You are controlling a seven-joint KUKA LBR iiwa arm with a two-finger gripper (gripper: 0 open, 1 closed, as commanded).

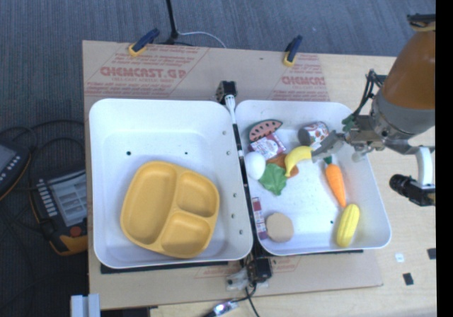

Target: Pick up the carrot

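Two red "CHEMCAST GP" prints [141, 73] on board, carrot [335, 182] in bin

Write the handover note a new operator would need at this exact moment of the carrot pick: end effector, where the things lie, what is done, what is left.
End effector: over the right bin, near its upper right part, just above the carrot's top end; nothing seen between its fingers.
Carrot: lying in the right bin, on the floor, between the banana and the corn cob.
Left bin: holds the yellow divided plate.
Done: the arm is at the carrot.
Left: close on the carrot and lift it; the banana lies close by, so watch for a wrong grab.
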